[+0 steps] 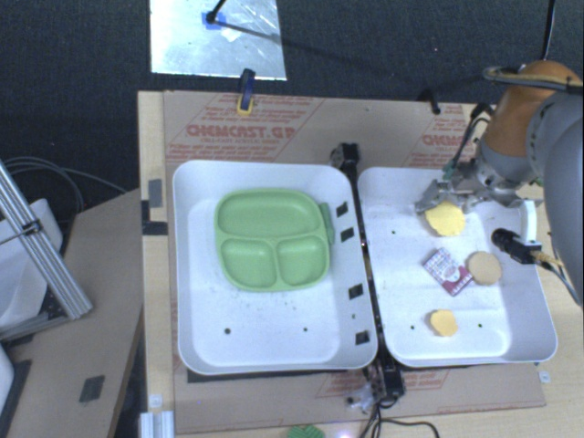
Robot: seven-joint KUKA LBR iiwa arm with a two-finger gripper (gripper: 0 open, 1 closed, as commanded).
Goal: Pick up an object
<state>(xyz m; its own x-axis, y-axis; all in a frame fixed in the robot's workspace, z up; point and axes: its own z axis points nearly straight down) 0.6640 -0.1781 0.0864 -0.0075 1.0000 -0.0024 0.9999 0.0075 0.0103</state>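
A brown board covers the surface, bearing two white bins. In the right bin a yellow piece lies just under my pincer; whether it is clenched I cannot tell. I should descend straight, centred, then close firmly.

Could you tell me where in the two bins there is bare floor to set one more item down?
Left bin: a bare strip runs between the green divided tray and the near wall. Right bin: its left side beside the centre divider is bare. It is crowded at right, where the gripper, yellow piece, red packet, tan disc and small yellow piece sit.
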